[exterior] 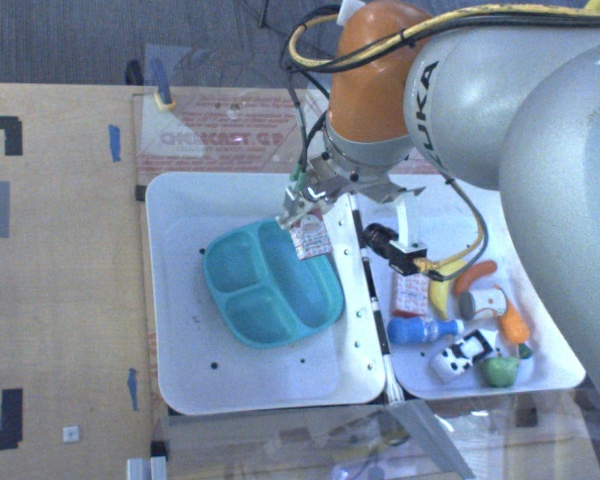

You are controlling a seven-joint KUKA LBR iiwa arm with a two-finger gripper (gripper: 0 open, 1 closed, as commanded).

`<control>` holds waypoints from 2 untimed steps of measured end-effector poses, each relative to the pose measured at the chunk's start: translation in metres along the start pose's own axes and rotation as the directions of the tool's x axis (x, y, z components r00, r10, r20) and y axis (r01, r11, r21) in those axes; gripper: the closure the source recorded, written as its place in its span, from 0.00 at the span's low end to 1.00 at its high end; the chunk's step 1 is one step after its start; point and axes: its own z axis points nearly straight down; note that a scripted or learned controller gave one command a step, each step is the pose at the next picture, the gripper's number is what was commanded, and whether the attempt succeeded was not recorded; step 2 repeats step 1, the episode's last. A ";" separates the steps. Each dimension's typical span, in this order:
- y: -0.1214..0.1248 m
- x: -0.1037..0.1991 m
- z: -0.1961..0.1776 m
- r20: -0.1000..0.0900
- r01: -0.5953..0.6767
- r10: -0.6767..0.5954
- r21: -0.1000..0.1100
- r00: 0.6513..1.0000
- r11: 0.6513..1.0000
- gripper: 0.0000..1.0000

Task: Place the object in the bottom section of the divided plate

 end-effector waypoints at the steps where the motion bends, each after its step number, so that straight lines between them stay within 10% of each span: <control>1: 0.000 -0.001 -0.001 0.000 -0.001 0.001 -0.002 1.000 1.000 0.00; 2: 0.000 -0.001 -0.001 0.000 -0.001 0.001 -0.002 1.000 1.000 0.00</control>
